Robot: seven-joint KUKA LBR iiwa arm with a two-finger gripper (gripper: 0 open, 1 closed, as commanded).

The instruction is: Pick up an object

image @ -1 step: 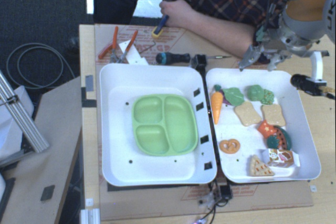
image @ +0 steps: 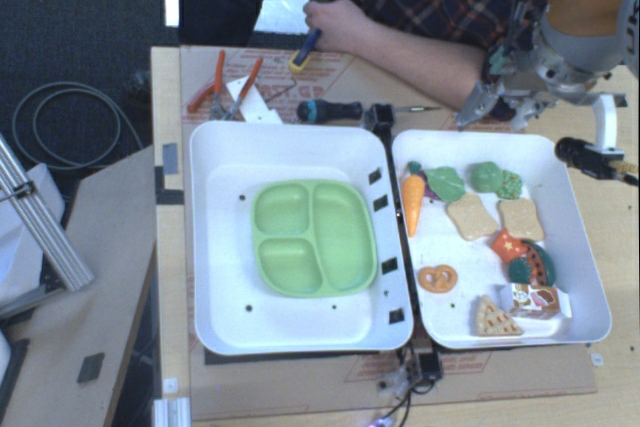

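Holding one green divided plate (image: 314, 238), the left bin (image: 215, 165) lay beside the right bin (image: 585, 265) with roughly ten toy foods (image: 470, 215), while the gripper (image: 500, 100) hovered above that bin's far edge, grip state unclear.

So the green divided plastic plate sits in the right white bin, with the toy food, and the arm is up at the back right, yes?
Not quite. The camera view shows the green divided plastic plate alone in the left white bin. The toy food, such as the orange carrot, lies in the right white bin. The arm is indeed at the back right.
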